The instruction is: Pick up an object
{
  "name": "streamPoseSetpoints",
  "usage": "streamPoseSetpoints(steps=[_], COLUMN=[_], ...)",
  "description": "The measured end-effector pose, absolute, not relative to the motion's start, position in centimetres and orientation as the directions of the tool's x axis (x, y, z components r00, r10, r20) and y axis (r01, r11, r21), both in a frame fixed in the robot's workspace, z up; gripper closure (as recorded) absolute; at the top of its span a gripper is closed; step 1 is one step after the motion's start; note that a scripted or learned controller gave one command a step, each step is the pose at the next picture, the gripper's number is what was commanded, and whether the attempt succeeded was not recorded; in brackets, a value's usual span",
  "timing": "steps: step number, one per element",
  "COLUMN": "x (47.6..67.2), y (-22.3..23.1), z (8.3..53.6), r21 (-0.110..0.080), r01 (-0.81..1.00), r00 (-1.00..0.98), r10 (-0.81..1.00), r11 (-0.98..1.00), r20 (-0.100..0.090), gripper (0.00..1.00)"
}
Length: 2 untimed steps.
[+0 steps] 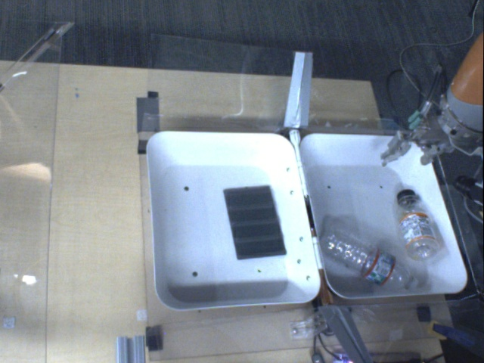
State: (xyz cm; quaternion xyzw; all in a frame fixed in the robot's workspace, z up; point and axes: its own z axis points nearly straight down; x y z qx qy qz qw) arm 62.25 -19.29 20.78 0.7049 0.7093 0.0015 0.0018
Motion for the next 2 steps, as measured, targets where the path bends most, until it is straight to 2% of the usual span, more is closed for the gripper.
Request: streamPoseSetpoints(steps=[1, 2], x=[59.3, 59.0], y=[-20.5, -20.1], z=[8.8, 11.5], r21=[0.010, 0.007], r01=[0.998, 0.995], r00=[0.068, -0.102], r10=[0.998, 0.995], r11=[-0.068, 0.102], r20=[-0.001, -0.002], gripper=[0.00, 0.00])
